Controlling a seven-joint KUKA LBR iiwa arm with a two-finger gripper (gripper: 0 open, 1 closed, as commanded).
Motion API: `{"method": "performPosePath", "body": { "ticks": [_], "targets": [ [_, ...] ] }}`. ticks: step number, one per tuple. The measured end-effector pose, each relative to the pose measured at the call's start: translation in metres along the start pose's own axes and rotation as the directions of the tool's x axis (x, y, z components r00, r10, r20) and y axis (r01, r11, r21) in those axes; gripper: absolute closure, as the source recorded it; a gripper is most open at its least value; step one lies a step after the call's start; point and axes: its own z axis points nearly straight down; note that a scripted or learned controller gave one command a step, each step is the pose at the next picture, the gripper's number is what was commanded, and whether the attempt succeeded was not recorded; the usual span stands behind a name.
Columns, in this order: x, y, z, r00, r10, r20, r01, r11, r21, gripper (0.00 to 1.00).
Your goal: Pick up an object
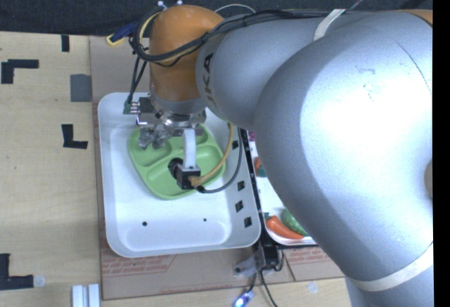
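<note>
Green divided plate (pixel 151 172) is seen in the left bin (pixel 123 225), gripper (pixel 156 135) set at its far rim; its opening cannot be told. The thin rim may be missed, the plate merely shoved.

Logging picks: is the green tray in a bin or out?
In: the tray lies inside the left bin, under the gripper.

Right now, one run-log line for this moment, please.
end effector: low over green compartmented plastic plate | plate: lying in left shallow white bin | grasp: not confirmed
</note>
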Motion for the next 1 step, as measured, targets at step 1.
{"method": "performPosePath", "body": {
  "ticks": [1],
  "targets": [
    [-0.0098,0.0358,-0.1604,1.0,-0.001,-0.009,0.001,1.0,-0.028,1.0]
  ]
}}
